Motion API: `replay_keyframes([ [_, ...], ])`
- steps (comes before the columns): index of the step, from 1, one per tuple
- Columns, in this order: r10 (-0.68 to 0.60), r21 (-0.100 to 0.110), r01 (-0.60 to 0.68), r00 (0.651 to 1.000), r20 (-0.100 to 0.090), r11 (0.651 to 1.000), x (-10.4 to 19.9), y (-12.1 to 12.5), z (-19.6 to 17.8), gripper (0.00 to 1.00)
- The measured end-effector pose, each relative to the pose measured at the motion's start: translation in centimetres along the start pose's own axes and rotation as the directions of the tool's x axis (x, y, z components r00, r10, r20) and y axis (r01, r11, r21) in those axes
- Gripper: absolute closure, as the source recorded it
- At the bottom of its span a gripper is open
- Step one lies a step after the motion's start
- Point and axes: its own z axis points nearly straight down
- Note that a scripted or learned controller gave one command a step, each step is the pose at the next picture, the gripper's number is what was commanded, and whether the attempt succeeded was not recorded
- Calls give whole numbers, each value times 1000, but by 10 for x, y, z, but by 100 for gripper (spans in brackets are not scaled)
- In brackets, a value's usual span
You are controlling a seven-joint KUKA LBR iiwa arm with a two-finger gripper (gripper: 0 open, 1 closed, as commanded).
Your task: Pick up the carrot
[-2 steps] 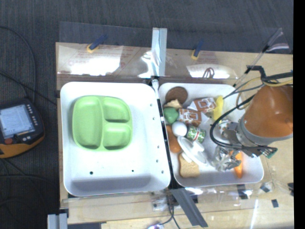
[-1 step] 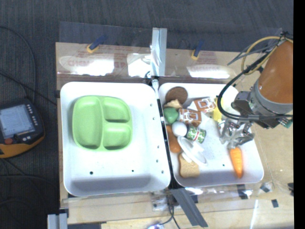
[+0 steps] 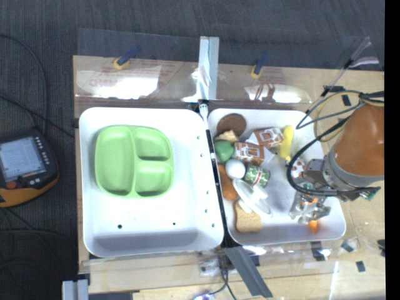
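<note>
You would have found the slim orange carrot at nine o'clock in the right-hand shallow white bin, against its wall. The metal two-finger gripper hung at five o'clock, well apart. I could not tell its opening or hold; a small orange piece lay just beneath.
</note>
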Motion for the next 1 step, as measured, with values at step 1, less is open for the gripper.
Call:
replay_keyframes([
  [1,-180,14,180,984,2,984,26,-19,-67,100],
])
